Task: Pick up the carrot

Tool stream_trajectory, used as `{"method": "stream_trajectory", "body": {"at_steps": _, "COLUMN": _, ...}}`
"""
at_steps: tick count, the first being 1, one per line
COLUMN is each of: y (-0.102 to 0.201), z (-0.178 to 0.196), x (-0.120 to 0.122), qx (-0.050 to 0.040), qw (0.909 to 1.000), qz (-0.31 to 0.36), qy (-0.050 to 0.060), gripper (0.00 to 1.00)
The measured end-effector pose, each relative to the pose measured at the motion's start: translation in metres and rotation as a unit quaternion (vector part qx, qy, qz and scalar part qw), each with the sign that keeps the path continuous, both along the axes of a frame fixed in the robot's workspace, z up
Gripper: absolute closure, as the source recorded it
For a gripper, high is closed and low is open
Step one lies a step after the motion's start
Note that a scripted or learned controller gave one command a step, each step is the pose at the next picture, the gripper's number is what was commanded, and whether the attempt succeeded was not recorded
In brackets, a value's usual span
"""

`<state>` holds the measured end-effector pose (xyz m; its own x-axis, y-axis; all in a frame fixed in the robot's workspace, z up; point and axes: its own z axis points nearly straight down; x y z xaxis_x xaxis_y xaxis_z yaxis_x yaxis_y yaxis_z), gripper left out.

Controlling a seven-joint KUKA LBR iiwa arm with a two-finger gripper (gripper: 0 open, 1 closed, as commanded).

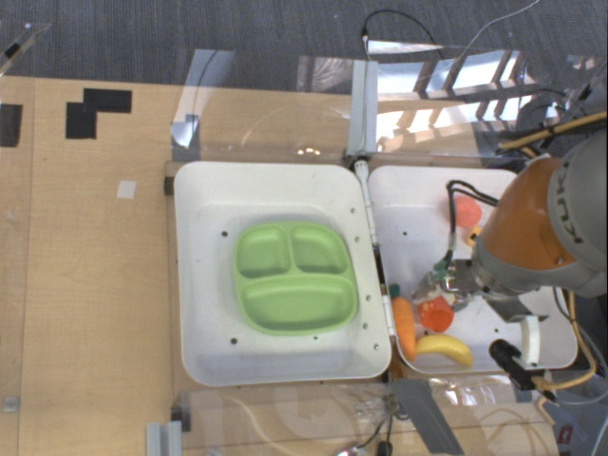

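Two white bins sit side by side on the worktop (85, 283), and we work in the right bin (408, 207), where the pincer (445, 283) hangs low over the floor near its front edge. Whether its fingers are spread or shut we cannot tell, since the wrist and the clutter hide the tips; nothing shows clamped between them. The carrot (405, 326) lies just to the pincer's left and a little nearer the front, lengthwise along the wall that divides the bins, close against it. A small red-orange object (436, 315) sits almost directly beneath the pincer, touching or nearly touching the carrot's side, and a banana (445, 350) lies in front of it, its end by the carrot's lower tip. A pink item (466, 213) rests behind the pincer, well apart. The green divided plate (294, 278) sits far to the left in the other bin. To do this well, we judge we should shift left until centred over the carrot's middle, turn the fingers across its narrow width, and descend without snagging the wall or the red piece.
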<state>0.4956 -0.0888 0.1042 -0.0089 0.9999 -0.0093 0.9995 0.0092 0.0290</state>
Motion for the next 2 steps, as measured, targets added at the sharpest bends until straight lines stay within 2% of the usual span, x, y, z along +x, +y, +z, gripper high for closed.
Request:
{"method": "stream_trajectory", "body": {"at_steps": 1, "y": 0.0, "z": 0.0, "x": 0.0, "qx": 0.0002, "qw": 1.0, "qz": 0.0, "qy": 0.0, "gripper": 0.0}}
{"method": "stream_trajectory", "body": {"at_steps": 2, "y": -0.001, "z": -0.011, "x": -0.002, "qx": 0.0024, "qw": 0.9995, "qz": -0.032, "qy": 0.003, "gripper": 0.0}}
